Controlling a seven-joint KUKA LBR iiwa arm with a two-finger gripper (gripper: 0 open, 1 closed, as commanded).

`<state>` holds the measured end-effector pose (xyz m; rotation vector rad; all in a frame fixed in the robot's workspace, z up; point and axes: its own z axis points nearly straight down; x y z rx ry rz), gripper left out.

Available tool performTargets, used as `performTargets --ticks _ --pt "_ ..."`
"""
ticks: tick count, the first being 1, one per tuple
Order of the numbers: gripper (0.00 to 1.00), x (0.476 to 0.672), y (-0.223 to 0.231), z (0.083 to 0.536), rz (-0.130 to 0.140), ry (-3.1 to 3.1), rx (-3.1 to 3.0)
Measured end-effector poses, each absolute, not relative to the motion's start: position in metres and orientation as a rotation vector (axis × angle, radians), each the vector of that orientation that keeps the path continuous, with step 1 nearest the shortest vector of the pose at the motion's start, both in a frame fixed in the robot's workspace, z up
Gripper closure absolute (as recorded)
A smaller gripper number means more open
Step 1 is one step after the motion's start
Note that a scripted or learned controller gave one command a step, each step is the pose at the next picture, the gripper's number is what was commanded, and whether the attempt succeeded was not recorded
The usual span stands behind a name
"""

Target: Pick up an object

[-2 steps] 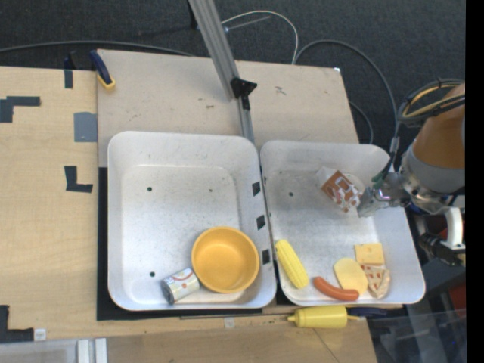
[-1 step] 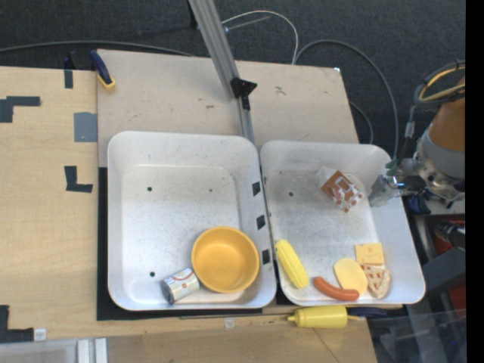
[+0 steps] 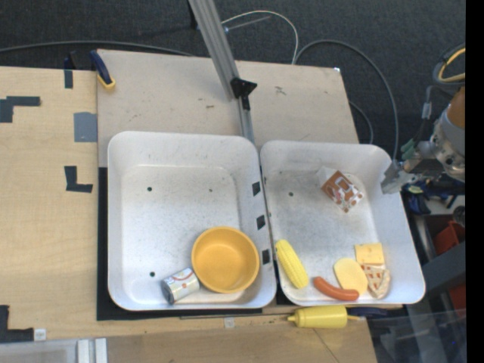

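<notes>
Hovering at the right white bin's [image 3: 393, 203] edge, the grey gripper [image 3: 395, 178] (openness indiscernible) was approaching; next, descend onto the small red-and-white packet [image 3: 342, 190].

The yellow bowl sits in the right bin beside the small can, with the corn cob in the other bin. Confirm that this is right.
Not quite: the camera view shows the yellow bowl in the left bin, not the right. The rest holds: it sits beside the small can, and the corn cob lies in the other bin.
</notes>
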<state>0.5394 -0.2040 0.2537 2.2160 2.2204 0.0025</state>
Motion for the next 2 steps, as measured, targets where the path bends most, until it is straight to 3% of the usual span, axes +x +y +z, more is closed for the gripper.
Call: performTargets --ticks 2 --pt "1.0 0.537 -0.095 0.262 0.0 2.232 2.215"
